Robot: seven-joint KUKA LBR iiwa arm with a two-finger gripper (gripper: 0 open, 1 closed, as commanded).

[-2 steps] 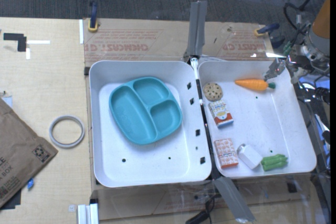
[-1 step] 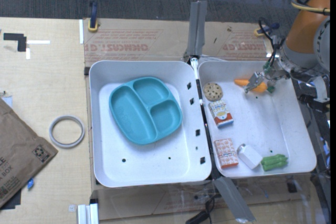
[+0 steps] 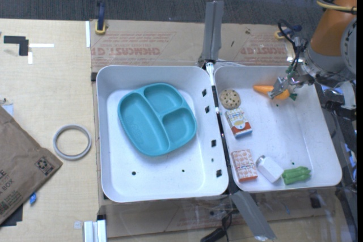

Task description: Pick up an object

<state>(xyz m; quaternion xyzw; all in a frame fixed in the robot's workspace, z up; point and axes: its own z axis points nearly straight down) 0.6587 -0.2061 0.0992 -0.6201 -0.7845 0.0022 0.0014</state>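
In the right bin (image 3: 317, 139), a green item (image 3: 296, 174) and cartons lie nearest. Farther back, the hand (image 3: 282, 89) sits over an orange carrot (image 3: 263, 89); its grip cannot be made out. Nothing looks lifted yet.

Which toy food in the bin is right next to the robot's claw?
The orange carrot, at the top of the right bin. The gripper is at its tip. The cookie, the two small boxes and the green vegetable lie farther away.
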